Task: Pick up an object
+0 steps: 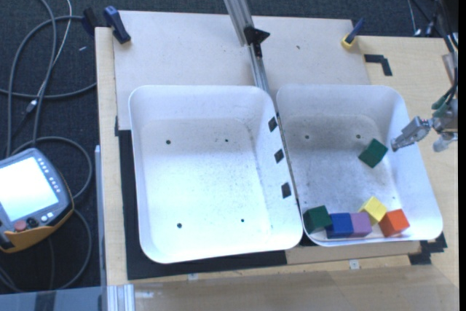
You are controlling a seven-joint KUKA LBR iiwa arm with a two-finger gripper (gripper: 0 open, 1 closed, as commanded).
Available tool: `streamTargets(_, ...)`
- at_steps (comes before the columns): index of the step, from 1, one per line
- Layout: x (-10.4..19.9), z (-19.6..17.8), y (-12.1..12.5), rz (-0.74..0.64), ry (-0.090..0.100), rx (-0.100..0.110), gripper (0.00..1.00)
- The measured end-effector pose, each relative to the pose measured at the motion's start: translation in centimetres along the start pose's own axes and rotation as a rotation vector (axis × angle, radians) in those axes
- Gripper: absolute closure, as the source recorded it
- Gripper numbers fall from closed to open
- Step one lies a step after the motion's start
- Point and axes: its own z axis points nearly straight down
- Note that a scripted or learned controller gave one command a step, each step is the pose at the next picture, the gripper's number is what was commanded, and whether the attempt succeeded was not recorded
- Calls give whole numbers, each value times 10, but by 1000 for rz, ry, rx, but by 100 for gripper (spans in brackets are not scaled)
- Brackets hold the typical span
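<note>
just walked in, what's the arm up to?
The gripper sits at the right edge of the right bin, close to a lone green block but not touching it. Nothing is between its fingers. Five more blocks, green, blue, purple, yellow and orange, line that bin's front wall.

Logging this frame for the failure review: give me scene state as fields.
end effector: at right bin's right rim, nothing seen between its fingers
right bin: six blocks
lone block: dark green block, near the end effector
front row, left to right: green cube, blue cube, purple cube, yellow cube, orange cube
</note>
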Motion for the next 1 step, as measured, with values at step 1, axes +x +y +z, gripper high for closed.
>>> streamTargets(1,2,110,61,-2,2,7,0)
